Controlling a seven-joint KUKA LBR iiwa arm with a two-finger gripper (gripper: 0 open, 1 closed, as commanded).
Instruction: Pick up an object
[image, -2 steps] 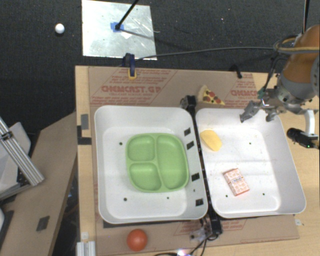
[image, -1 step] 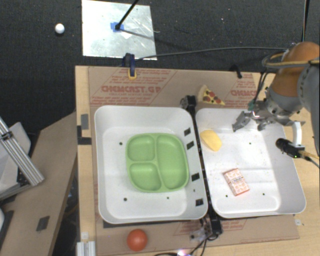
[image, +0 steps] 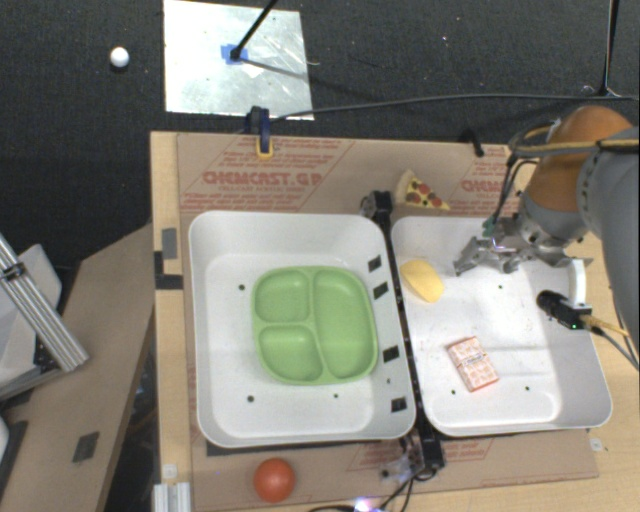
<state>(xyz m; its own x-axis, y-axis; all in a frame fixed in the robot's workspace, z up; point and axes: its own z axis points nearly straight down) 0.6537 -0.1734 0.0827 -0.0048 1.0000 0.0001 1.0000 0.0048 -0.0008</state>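
Yellow lemon-like object (image: 423, 280) lies far-left in right bin (image: 585, 395), pink packet (image: 472, 363) nearer. Hand (image: 487, 252) hovers just right of the yellow one, fingers spread, gripping nothing. Green divided tray (image: 314, 323) in left bin (image: 215, 400).

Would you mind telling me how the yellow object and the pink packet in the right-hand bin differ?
The yellow object is rounded and plain in colour, while the pink packet is flat, rectangular and patterned. The yellow object sits by the bin's left wall, close to the divider; the pink packet lies lower in the view, nearer the bin's middle. Both rest on the floor of the right bin, apart from the end effector.
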